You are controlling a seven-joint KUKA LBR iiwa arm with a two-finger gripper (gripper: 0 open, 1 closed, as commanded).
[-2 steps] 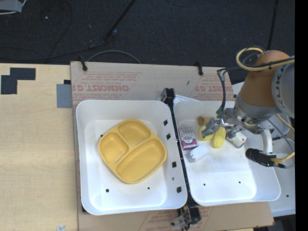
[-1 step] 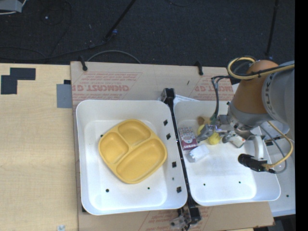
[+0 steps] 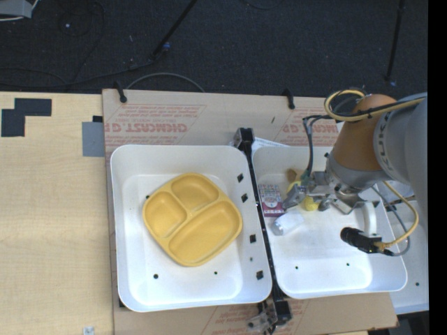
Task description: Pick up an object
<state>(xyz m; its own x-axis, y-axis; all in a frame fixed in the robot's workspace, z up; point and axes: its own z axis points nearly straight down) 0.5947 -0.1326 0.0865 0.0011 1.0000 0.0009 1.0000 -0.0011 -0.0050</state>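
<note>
I hover my gripper (image 3: 302,195) low in the right bin (image 3: 328,271), a small packet (image 3: 271,199) at its nine o'clock; whether my jaws grip anything, I cannot tell.

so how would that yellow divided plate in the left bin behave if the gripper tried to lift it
The yellow divided plate looks like rigid moulded plastic, so probably stiff and light. It lies flat and wide on the left bin, so a two-finger pinch likely needs its thin rim. Glossy surface may slip.
</note>
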